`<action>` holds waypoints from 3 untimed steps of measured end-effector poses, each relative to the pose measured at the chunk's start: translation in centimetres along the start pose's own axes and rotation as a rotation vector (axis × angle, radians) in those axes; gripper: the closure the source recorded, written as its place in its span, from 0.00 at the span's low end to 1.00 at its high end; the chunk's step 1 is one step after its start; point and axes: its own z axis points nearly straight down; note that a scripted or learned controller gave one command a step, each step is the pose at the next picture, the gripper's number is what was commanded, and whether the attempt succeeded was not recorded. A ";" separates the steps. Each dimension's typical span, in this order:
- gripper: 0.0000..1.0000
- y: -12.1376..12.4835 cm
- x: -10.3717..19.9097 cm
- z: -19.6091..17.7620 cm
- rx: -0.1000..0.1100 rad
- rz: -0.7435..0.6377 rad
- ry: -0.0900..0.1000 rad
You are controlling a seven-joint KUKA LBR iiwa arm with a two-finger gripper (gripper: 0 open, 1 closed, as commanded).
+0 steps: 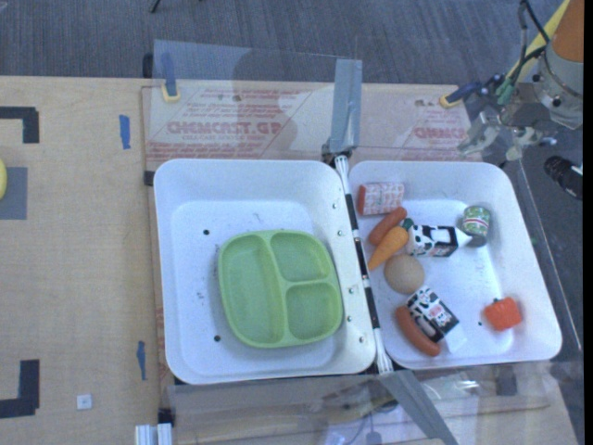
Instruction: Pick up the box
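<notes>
**White bins, gripper parked at the far corner**

Green moulded plastic, a three-compartment plate point(281, 287), lies in the left white bin point(181, 193). In the right white bin point(530, 248), near its rear left corner, lies the small red-and-white carton box point(381, 197), just behind two orange toy carrots point(387, 237). Further right, a black-and-white cow-print carton point(437, 240) touches a green-topped can point(476, 221). Beyond the bin's rear right corner hangs the two-finger gripper point(500, 130); whether it is spread or closed I cannot tell. A good approach would descend straight over the box, fingers clear of the carrots.
</notes>
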 end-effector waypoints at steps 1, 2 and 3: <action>0.00 1.5 8.3 10.0 0.003 -0.027 0.001; 0.00 -0.8 7.9 8.0 0.001 -0.125 0.000; 0.00 1.6 6.1 19.6 -0.002 -0.115 -0.001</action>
